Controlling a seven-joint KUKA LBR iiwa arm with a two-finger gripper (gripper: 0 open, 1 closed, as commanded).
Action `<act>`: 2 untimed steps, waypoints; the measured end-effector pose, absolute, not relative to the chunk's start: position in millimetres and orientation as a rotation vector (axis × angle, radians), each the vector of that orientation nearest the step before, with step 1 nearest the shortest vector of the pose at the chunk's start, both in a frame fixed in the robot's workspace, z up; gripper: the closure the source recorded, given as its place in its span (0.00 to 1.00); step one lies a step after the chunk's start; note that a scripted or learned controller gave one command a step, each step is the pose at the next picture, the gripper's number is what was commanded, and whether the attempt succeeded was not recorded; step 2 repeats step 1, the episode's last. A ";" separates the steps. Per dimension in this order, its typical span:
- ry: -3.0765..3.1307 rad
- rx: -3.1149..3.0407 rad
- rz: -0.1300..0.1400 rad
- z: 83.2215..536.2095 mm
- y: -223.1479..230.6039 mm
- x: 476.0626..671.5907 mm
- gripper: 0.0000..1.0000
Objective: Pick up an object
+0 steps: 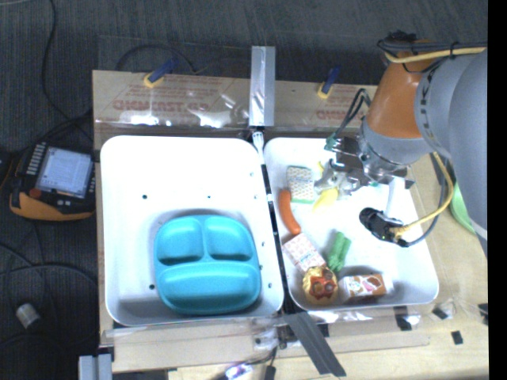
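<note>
You are looking at a robotics lab bench. Evidence: grey industrial arm (444,109) with orange band, two white bins (127,212) side by side on a board held by blue clamps (158,73), loose cables on dark carpet (47,38), a handheld control pendant (54,179) at left.

Even overhead light is flooding the bench; white bins (127,180) are blowing out near clipping. Glare is streaking the plastic sheet (190,105) at 12 o'clock. Shadows are staying soft. Whole frame is reading slightly soft, low-res.
</note>
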State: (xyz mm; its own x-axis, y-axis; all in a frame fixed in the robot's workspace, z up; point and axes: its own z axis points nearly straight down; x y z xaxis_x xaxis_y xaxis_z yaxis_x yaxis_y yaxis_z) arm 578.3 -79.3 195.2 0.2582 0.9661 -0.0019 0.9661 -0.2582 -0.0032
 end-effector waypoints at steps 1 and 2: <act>-1.599 -2.701 0.007 189.4 -63.9 574.6 1.00; -1.599 -2.701 0.007 189.4 -63.9 574.6 1.00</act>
